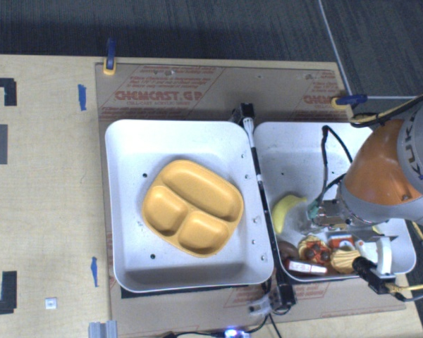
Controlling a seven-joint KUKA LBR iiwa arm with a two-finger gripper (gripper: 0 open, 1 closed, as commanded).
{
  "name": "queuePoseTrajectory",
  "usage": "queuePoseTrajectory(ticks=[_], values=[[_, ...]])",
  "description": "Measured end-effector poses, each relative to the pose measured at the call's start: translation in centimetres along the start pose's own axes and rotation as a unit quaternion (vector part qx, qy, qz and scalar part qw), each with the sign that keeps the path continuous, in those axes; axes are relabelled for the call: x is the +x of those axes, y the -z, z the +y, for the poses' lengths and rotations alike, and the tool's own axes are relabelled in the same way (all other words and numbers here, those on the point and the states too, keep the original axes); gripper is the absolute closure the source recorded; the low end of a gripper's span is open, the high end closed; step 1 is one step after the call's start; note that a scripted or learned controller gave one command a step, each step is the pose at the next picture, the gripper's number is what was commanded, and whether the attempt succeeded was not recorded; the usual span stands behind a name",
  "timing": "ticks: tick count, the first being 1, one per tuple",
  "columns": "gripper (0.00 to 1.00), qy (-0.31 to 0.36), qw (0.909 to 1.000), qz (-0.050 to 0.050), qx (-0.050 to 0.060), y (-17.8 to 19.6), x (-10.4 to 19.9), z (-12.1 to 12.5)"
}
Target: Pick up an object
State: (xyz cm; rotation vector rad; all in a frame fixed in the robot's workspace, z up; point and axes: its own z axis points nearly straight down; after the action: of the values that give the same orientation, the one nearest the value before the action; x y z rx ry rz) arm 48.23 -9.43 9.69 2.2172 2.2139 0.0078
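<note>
On the wooden bench (42, 210), the gripper (324, 224) is lowered into the right white bin (296, 143) near small mixed objects (321, 252); nothing is seen lifted yet; finger state cannot be told

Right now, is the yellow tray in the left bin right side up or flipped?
Flipped. The yellow tray lies in the left bin with its three compartments bulging upward as rounded humps, not hollows.

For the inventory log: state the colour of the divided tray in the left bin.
Yellow-orange tray, seen in the camera view.
</note>
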Motion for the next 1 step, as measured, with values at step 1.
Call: queuePoseTrajectory(ticks=[1], values=[[0.00,0.000,1.0000,0.000,0.000,-0.01,0.00,-0.01]])
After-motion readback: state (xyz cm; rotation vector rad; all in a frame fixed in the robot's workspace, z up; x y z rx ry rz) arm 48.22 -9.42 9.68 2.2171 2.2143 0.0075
